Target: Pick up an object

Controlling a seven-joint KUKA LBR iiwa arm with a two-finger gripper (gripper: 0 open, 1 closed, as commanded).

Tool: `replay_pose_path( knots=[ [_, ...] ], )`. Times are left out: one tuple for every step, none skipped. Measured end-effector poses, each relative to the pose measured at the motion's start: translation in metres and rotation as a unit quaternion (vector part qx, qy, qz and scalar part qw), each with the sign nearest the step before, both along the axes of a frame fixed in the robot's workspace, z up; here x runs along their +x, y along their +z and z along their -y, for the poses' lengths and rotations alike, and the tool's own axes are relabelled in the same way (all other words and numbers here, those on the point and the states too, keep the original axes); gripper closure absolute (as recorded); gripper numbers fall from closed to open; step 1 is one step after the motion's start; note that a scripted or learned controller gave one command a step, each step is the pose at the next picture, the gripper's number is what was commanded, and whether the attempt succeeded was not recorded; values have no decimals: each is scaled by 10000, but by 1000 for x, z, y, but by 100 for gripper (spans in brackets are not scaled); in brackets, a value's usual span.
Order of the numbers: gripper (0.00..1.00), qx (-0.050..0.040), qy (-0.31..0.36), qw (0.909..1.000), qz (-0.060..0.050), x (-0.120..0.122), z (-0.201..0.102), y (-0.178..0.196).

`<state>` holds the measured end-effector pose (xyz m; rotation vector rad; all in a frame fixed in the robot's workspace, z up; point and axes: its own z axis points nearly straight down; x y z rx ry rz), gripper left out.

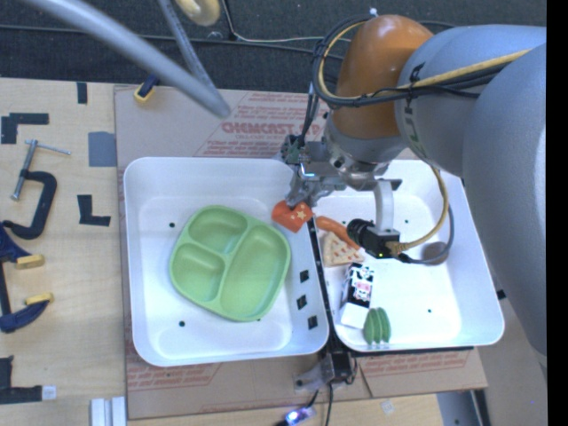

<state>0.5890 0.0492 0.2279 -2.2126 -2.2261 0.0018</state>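
Observation:
My gripper (300, 201) hangs over the ridge between the two white bins, under the orange wrist band. A small orange-red object (290, 215) sits right at its fingertips, pinched between them and overlapping the right wall of the left bin (142, 238). The right bin (461, 309) holds an orange carrot-like piece (333, 225), a tan wedge (340, 252), a white black-spotted carton (359, 286) and a green ribbed piece (377, 325).
A green divided plate (231, 263) fills the middle of the left bin. The grey arm covers the right bin's far side, with a cable looping down to about (432, 254). Clamps lie on the bench at the far left (31, 204).

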Motion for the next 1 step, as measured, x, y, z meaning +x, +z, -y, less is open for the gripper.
replay_pose_path(
  knots=[
    [100,-5,-8,10000,-5,-29,-50,4]
  ],
)
